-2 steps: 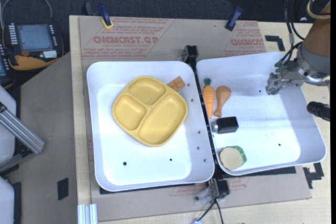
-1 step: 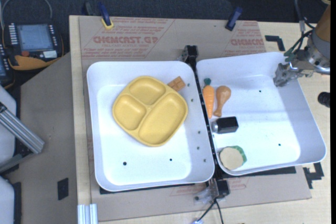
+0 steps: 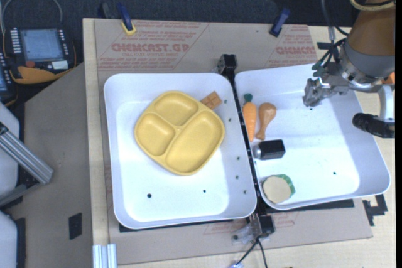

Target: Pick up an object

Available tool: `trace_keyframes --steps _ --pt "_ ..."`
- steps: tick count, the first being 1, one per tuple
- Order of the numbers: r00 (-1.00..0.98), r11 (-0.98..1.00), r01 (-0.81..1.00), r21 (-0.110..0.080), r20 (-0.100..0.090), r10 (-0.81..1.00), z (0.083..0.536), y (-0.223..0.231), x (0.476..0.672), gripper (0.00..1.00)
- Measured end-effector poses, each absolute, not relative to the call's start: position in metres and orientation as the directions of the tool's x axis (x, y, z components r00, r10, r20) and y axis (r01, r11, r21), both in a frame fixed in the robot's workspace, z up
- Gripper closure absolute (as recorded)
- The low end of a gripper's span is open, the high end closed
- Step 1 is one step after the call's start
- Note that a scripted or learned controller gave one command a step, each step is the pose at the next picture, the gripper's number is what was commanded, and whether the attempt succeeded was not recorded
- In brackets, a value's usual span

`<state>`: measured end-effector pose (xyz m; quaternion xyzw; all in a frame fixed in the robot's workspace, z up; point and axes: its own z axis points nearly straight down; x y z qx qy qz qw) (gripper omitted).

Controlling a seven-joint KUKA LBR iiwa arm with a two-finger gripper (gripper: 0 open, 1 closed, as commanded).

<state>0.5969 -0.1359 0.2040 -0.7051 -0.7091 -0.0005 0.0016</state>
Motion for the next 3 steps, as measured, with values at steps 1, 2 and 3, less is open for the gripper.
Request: trace_keyframes --steps 1,2,3 --pt "-0.006 0.006 1.000 -0.002 0.003 1.000 0.198 -0.078 0.601 1.00" --pt "-0.007 0.007 1.000 0.001 0.002 1.000 0.198 -0.021 0.608 1.00" --pt "-0.007 0.007 1.000 0.002 0.002 1.000 0.215 0.034 0.602 1.00"
